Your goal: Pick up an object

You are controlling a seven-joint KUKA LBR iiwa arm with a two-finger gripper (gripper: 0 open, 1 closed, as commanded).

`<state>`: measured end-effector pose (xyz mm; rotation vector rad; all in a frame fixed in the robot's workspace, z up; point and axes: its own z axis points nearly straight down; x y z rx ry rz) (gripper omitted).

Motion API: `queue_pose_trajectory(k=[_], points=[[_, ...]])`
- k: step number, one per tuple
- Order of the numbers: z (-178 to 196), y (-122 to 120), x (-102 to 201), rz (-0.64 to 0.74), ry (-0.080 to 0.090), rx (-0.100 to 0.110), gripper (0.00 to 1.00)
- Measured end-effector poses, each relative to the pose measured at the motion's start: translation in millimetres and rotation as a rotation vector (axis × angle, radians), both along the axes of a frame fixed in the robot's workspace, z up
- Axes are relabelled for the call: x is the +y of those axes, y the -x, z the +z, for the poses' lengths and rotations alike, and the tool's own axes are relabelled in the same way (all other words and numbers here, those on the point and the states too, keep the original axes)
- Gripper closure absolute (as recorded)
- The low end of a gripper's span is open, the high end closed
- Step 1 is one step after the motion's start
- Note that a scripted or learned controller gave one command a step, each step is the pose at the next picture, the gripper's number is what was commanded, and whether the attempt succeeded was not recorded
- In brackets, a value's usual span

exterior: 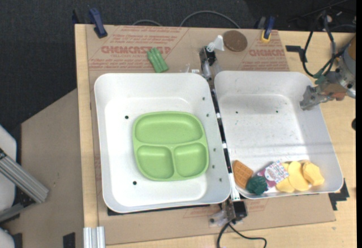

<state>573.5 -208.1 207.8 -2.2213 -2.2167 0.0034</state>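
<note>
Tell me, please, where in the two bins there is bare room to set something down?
The right bin is bare from its far wall to the toys crowding its near edge. In the left bin, the green tray fills the middle, leaving bare strips beside the walls.

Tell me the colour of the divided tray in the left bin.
Light green: the divided tray shows plainly in the camera view.

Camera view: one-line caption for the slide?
Gripper at right bin's far edge; toys in its near corner; green tray in left bin.
</note>
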Motion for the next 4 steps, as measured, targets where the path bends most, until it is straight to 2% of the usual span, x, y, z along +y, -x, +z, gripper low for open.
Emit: queue_pose_trajectory(k=[1, 2, 3, 4], points=[[1, 38, 4, 0.0, 0.0, -0.001, 1.0], [1, 37, 4, 0.002, 0.001, -0.004, 0.0], [-98, -1, 59, 0.008, -0.005, 0.004, 0.0], [-123, -55, -16, 0.002, -0.006, -0.006, 0.0]])
